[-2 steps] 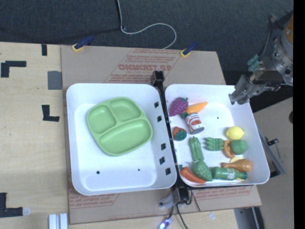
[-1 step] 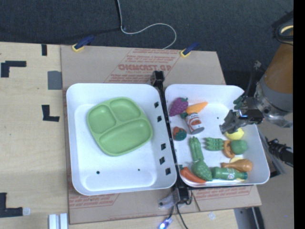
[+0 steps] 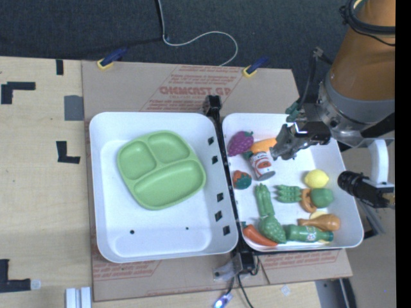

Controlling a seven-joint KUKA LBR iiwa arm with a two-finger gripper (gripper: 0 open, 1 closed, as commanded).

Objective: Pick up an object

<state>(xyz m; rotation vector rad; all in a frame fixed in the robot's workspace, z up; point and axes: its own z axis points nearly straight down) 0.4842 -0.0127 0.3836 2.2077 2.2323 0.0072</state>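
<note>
**A:** Shall we start at the left? The left bin holds just the green divided plate, lying flat near its middle, with nothing on it.

**B:** Agreed. Then across the divider, all the toy food sits in the right bin. We see purple grapes at the top left, a small can with a red label just beside them, and a little red-and-green piece below. Further down are the green vegetables, an orange carrot at the front edge, then a yellow lemon and a brownish drumstick towards the right.

**A:** So how far along are we? We'd judge the pick as not yet made. Every object we can see rests on the bin floor, and nothing is lifted.

**B:** And the gripper? We see it low over the upper part of the right bin, just beside the can and an orange piece next to it. It looks near enough to touch, though we cannot be sure of contact.

**A:** Open or closed?

**B:** We cannot tell; the dark tip blurs into its mount from this angle. We see nothing clearly held by it, so we won't claim a grasp.

**A:** Then what's left is the whole of it: secure one object, likely the can, and raise it clear.
</note>
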